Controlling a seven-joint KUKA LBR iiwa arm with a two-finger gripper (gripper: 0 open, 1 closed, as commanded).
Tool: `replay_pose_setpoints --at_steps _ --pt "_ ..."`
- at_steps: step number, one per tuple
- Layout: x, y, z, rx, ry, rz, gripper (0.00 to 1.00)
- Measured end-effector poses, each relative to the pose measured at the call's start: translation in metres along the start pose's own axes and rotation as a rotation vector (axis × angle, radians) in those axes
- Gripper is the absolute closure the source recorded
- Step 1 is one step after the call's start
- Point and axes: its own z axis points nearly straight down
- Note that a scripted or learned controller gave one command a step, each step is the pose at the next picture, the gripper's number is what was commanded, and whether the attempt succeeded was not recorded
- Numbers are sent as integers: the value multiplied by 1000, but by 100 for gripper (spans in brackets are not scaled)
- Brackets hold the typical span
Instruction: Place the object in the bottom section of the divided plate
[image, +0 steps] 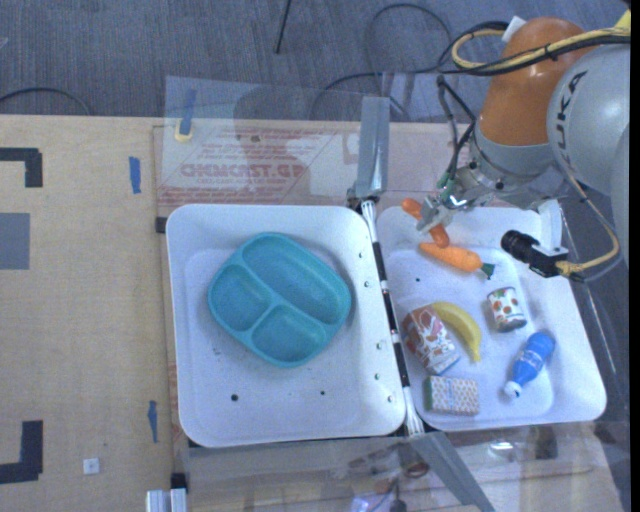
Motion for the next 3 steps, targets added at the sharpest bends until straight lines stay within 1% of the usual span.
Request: replay_pose_setpoints --at_steps 1,2,3 --pt "78 21 -8 1 3 46 100" --pt "158 32 0 2 3 -144 100" --pt "158 32 0 1 3 -143 0"
